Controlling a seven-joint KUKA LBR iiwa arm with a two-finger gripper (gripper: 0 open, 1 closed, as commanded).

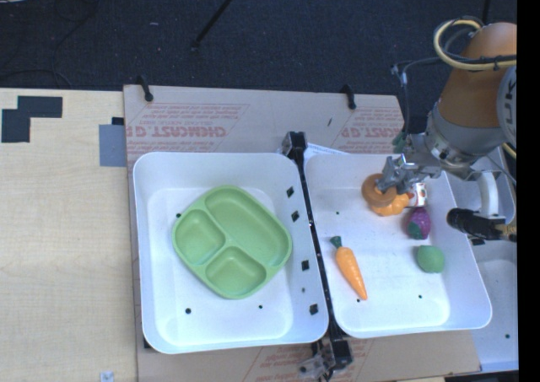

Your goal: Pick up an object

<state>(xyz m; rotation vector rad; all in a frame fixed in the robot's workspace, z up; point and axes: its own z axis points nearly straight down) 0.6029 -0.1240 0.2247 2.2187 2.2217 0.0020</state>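
Observation:
In the right bin (pixel 456 309) lie a carrot (pixel 349 268), a green round toy (pixel 430 259), a purple toy (pixel 418 223) and an orange-yellow toy (pixel 384 199). My gripper (pixel 397 179) is down at the bin's back, directly over the orange-yellow toy and touching or nearly touching its top. The gripper body hides the toy's upper right part. The purple toy lies just to the right of and in front of the gripper.
A green divided plate (pixel 232 239) rests in the left bin (pixel 156 304). A black divider (pixel 308 237) runs between the two bins. The arm's orange wrist (pixel 472 94) reaches in over the right bin's back right corner.

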